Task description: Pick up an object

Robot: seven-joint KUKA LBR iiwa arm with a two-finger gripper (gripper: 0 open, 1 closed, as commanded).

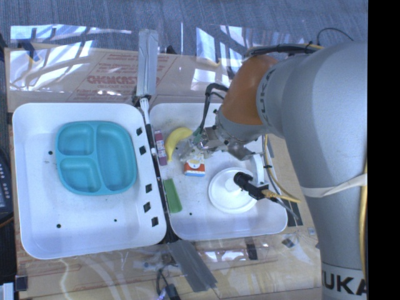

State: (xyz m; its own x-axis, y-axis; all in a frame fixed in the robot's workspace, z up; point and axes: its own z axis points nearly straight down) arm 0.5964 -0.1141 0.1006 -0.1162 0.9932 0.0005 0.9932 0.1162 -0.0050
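The claw is hovering over the right bin beside the banana and small carton; I cannot tell its state. Next, I judge, comes lowering onto one.

A blue divided plate lies in the left white bin, toward its upper middle. Behind both bins, a sheet of brown cardboard with red lettering lies flat under shiny clear plastic. A grey bar stands above the joint between the bins, and a dark grey carpet covers the floor beyond the bench.
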